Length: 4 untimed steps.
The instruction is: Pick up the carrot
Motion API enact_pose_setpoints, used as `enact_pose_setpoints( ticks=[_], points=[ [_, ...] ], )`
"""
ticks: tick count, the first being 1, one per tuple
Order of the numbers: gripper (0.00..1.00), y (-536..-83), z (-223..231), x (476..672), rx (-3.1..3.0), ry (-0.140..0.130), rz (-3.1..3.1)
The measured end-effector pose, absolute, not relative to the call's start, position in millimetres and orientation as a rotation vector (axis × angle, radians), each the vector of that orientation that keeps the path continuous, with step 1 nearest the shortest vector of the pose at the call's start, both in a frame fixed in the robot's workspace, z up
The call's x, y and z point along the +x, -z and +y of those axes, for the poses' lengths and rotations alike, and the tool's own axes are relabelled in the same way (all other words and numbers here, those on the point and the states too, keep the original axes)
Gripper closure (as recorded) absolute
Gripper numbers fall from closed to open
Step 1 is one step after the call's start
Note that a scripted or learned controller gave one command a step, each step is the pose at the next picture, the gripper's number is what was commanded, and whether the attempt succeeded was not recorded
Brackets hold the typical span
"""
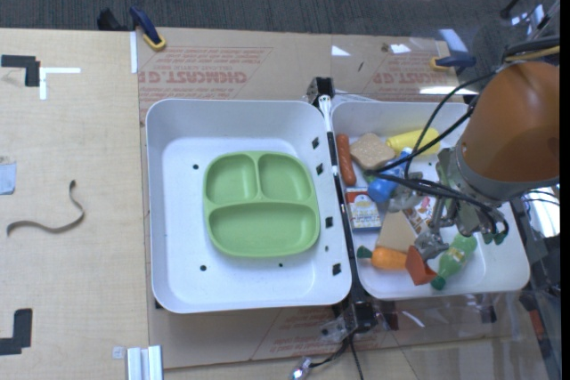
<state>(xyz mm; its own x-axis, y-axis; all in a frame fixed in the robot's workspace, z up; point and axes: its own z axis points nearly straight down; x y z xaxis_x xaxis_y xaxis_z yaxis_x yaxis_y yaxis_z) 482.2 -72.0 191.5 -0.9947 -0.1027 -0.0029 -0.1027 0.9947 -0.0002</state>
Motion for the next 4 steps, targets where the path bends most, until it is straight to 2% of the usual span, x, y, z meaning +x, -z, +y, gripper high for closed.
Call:
enact_pose_setpoints(
  ticks=[1,4],
  points=[
    [0.0,-191,-53,481.6,-0.272,-0.001,3.128],
    [0.0,-191,-30,484.3,0.163,-0.002,3.136]
  ],
)
